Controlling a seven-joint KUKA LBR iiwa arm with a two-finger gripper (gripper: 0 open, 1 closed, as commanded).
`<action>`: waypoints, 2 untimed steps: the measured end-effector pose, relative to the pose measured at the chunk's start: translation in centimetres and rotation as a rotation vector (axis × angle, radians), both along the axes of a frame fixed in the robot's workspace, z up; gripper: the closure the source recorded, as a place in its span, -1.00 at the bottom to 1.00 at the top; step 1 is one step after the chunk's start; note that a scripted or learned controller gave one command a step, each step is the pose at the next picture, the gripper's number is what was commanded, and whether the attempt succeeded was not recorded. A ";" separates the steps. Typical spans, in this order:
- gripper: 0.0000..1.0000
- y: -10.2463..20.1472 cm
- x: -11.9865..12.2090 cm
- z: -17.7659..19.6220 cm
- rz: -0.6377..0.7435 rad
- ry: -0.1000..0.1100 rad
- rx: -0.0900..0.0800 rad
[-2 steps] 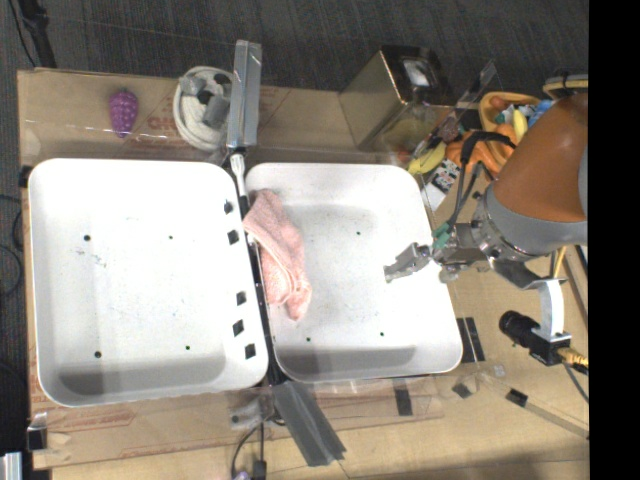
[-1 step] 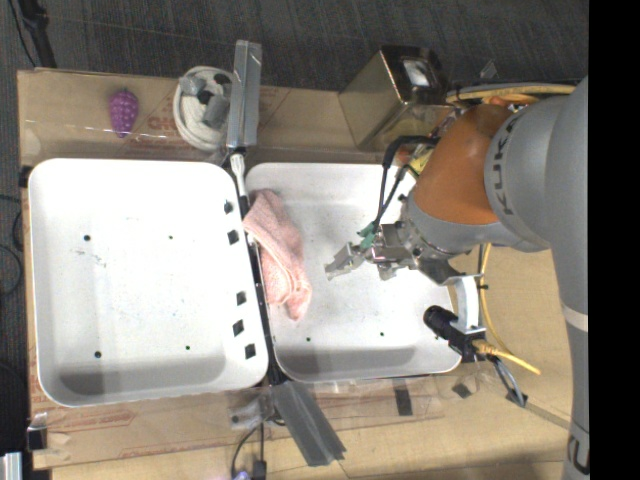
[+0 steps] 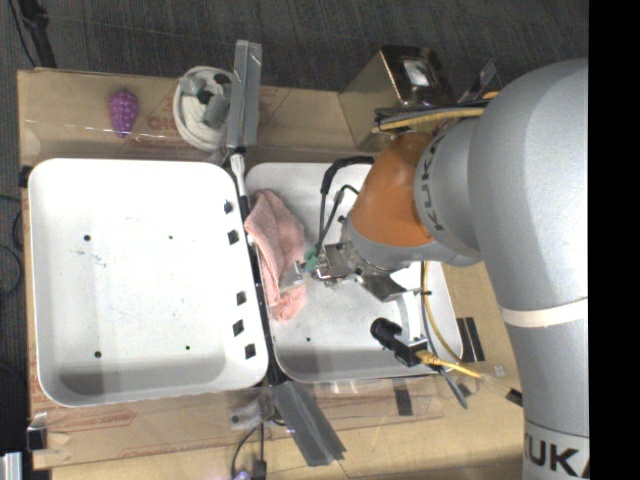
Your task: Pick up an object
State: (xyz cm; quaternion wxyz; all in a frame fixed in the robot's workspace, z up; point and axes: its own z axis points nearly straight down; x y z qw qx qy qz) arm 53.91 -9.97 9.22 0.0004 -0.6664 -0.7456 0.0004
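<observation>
A pink cloth (image 3: 277,248) lies crumpled along the left wall of the right bin (image 3: 330,363). My gripper (image 3: 318,266) is low in that bin, right beside the cloth's right edge, with a small green bit showing at its tip. The arm's grey and orange wrist covers the bin's right half, so anything under it is hidden.
The left bin (image 3: 130,268) sits to the left across the divider. Behind the bins, on the cardboard, are a purple grape-like toy (image 3: 123,111) and a white roll (image 3: 203,106). A grey bar (image 3: 243,98) stands at the divider's far end.
</observation>
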 end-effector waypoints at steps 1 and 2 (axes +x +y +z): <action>-1.00 -3.7 9.7 0.1 0.000 -0.001 0.000; -1.00 -3.7 9.7 0.1 0.001 -0.001 0.000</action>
